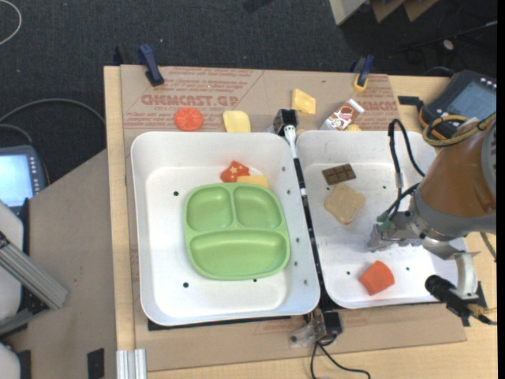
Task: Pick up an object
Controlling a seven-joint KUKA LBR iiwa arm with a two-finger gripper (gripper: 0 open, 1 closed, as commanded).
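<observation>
Two shallow white bins sit side by side on the surface (126,212). In the left bin (158,290) lies a green divided tray (235,231), and at its far edge a red piece with a yellow star (234,171) touches a yellow piece (254,181). In the right bin (347,287) a dark brown chocolate bar (340,174) lies near the far wall, a tan bread slice (345,204) rests just in front of it, and an orange-red block (377,277) sits near the front wall. The arm reaches in from the right, and its end effector (387,234) hangs low over the right bin, between the bread slice and the orange-red block, apart from both; nothing shows between its fingers, and how far they are open I cannot tell. Behind the bins, on the cardboard, lie an orange disc (188,118), two yellow pieces (237,121) and a small red-and-white packet (343,116).
</observation>
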